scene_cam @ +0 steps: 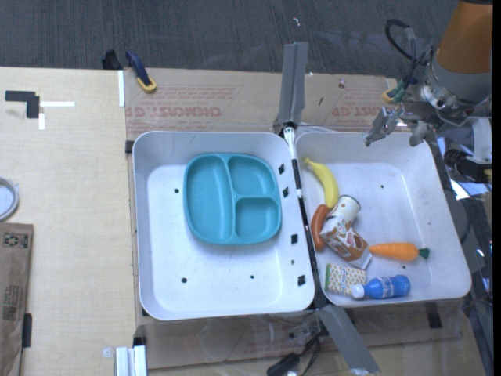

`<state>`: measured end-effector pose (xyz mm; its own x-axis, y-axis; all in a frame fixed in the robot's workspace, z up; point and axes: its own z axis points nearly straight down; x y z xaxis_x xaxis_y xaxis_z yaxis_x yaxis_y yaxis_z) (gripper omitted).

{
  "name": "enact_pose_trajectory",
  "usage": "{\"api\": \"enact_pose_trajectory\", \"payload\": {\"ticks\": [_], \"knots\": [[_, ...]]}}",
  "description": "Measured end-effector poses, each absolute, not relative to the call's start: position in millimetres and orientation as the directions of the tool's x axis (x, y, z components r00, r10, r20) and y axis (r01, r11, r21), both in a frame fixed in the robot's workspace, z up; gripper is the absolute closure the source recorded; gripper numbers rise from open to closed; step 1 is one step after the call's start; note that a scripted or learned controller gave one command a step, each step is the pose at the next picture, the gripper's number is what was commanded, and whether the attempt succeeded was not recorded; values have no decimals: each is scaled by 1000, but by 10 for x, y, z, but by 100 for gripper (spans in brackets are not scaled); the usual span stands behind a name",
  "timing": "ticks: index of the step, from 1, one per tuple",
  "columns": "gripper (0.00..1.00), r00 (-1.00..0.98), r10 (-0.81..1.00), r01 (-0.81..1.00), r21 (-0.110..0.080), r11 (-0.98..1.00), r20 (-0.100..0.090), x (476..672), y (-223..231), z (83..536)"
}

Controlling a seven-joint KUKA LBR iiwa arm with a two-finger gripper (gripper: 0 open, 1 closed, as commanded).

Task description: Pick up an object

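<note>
- The bench is pale wood-grain on the left, with brown printed cardboard lying under and behind the two bins; beyond its far edge is dark grey floor.
- The left bin holds a teal divided plate with three compartments, lying flat near the bin's middle.
- The right bin holds the loose objects, all gathered in its left and near parts.
- A yellow banana lies by the bin's left wall; just below it a red-orange sausage-shaped toy touches a tipped-over paper cup, and a crumpled orange-and-white packet lies against the cup.
- An orange toy carrot with a green tip lies to the right of the packet, apart from it.
- At the near edge a small green-and-white carton lies beside a blue bottle with a white cap.
- The arm's gripper hangs over the far right corner of the right bin, well apart from every object; its two fingers look spread apart, with nothing between them.
- On the bench, a blue-and-yellow clamp sits at the far edge, a black L-shaped piece by white tape marks at the far left, a roll of clear tape at the left edge and a brown paper bag below it.
</note>
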<state>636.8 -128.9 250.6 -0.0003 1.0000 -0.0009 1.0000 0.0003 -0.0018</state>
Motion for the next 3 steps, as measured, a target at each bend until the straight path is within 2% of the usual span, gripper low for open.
{"api": "enact_pose_trajectory", "payload": {"ticks": [1,2,3], "knots": [[0,163,987,987,-3,-163,-1,5919,-1891,1497],[0,111,994,994,-3,-111,0,5356,-1927,908],[0,73,997,997,-2,-73,1,4770,-1868,912]]}}
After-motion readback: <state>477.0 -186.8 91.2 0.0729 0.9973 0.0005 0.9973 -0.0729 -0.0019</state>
